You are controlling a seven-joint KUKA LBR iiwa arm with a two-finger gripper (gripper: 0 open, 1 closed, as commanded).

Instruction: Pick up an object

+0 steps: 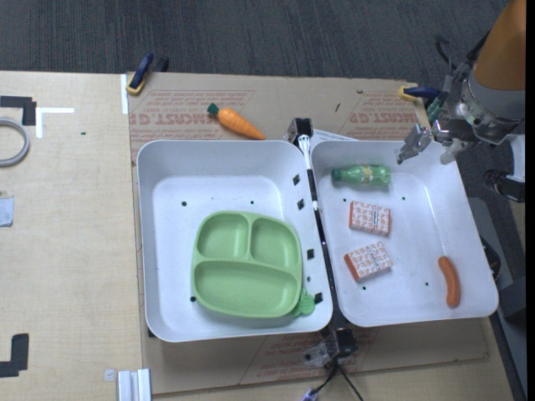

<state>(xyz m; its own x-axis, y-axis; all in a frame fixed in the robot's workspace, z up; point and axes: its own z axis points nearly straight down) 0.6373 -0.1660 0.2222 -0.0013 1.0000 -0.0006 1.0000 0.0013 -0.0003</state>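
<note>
the left bin (167, 174) holds a green divided plate (247, 264), while the right bin (468, 215) holds 4 possible picks: a green bottle (362, 175) at the far side, 2 small printed boxes (369, 217) mid-bin, and an orange sausage (451, 281) near the right wall. the gripper (433, 143) hangs above the far right rim with its fingers spread and nothing between them. a descent here could strike the rim or close on air, the round bottle could roll away, and the sausage sits close to the wall.
</note>
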